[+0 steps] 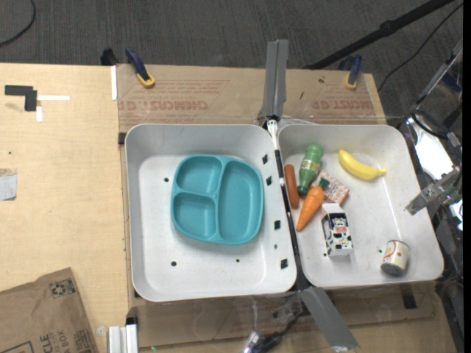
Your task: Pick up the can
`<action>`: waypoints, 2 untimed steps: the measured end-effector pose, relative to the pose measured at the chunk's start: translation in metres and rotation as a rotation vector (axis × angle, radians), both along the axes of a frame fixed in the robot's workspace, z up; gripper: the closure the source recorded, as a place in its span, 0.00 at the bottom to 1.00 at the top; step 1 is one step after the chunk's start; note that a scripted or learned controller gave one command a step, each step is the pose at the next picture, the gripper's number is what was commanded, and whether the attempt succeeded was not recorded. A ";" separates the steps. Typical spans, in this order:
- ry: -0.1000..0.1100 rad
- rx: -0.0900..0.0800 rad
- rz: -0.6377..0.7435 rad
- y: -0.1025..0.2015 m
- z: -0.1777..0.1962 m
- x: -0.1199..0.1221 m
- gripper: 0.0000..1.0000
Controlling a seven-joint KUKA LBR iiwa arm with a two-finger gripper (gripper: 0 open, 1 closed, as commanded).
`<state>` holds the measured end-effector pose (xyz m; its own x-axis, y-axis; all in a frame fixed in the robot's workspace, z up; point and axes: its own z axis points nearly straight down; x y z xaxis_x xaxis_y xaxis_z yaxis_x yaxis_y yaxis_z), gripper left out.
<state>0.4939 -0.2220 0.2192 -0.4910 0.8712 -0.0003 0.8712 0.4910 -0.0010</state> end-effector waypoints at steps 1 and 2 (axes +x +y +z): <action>0.000 -0.001 0.100 0.017 0.042 0.014 1.00; 0.002 0.000 -0.113 0.000 -0.018 0.047 1.00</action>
<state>0.5411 -0.2223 0.2011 -0.3894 0.9211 0.0002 0.9211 0.3894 -0.0025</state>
